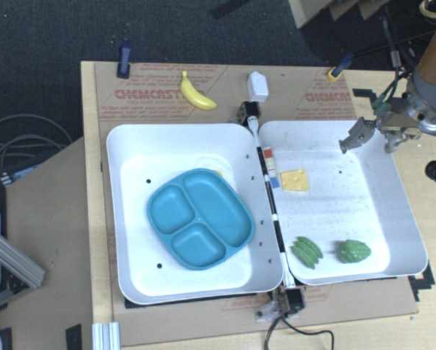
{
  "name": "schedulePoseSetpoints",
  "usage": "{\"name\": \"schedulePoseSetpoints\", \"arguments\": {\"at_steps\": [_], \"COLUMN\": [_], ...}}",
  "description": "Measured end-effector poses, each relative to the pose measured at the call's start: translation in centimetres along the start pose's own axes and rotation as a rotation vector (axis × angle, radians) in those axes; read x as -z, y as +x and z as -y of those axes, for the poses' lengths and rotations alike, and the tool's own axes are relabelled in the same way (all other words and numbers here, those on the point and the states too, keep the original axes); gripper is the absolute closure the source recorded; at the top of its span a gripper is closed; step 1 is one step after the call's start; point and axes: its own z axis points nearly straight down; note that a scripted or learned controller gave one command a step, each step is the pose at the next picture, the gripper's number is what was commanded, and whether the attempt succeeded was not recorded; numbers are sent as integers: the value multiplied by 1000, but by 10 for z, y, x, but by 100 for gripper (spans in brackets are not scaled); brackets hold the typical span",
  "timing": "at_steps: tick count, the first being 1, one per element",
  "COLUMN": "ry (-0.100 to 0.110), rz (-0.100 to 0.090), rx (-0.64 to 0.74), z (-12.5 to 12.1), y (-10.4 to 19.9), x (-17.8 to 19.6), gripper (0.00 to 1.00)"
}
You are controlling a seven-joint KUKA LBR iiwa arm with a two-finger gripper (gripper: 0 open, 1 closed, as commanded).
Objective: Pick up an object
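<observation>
the gripper (371,135) hangs over the upper right corner of the right bin (393,195). its two fingers (351,138) are spread apart and nothing sits between them, so the jaws are released.

candidate things, placed relative to the jaws:
- yellow block (294,180): down and to the left of the jaws, near the divider between the bins; the closest piece.
- leafy green piece (306,251): well below the jaws, toward the near edge of the right bin.
- round green piece (354,251): almost straight below the jaws in this view, just beside the leafy one.
- blue tray (198,217): far to the left, in the left bin (130,166).
- banana (195,93): far left and above, outside both bins on the cardboard.

judgement: the step in hand is the approach. for a clean grasp, centre the released jaws over one piece, probably the yellow block, before descending. align the fingers across its narrow side and keep clear of the bin wall. close only once the fingers straddle the piece; the green pieces sit close together, so a descent between them risks pushing both.
</observation>
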Motion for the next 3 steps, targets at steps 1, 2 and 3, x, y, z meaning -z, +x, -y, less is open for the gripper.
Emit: {"name": "schedulePoseSetpoints", "arguments": {"at_steps": [1, 2, 3], "ry": [3, 0, -9], "rz": [-2, 0, 2], "rx": [1, 0, -2], "z": [-27, -15, -18], "y": [54, 47, 46], "x": [-84, -179, -165], "gripper": [0, 0, 100]}}
